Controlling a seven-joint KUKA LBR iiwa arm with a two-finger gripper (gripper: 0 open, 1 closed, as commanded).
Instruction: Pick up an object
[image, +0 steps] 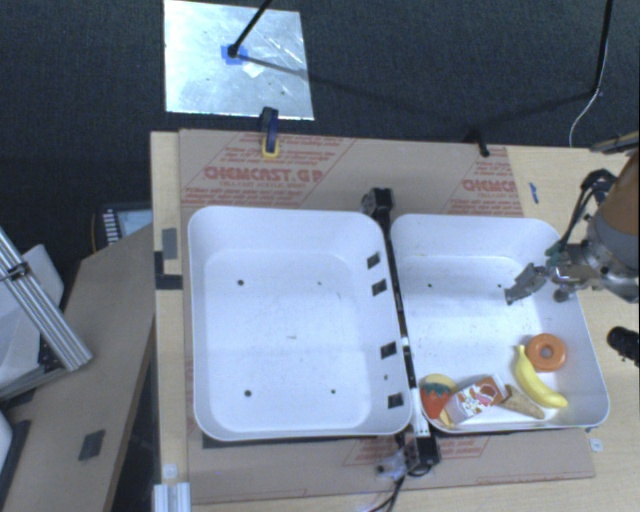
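My gripper (536, 291) hangs over the right bin (470, 240), near its right wall, and it is open with nothing between its fingers. The objects lie below it in that bin's near right corner. An orange ring (546, 351) sits closest to the gripper. A yellow banana (536, 381) curves just in front of the ring. Along the front wall lie a brown cone-shaped piece (523, 404), a white and red packet (474, 398) and a red-orange round fruit (436, 392).
The left bin (215, 240) stands beside the right one, with a black divider strip (392, 310) between them. Both rest on a cardboard sheet (300, 165). The arm (615, 235) enters from the right. A foil sheet (238, 58) lies beyond the bench.
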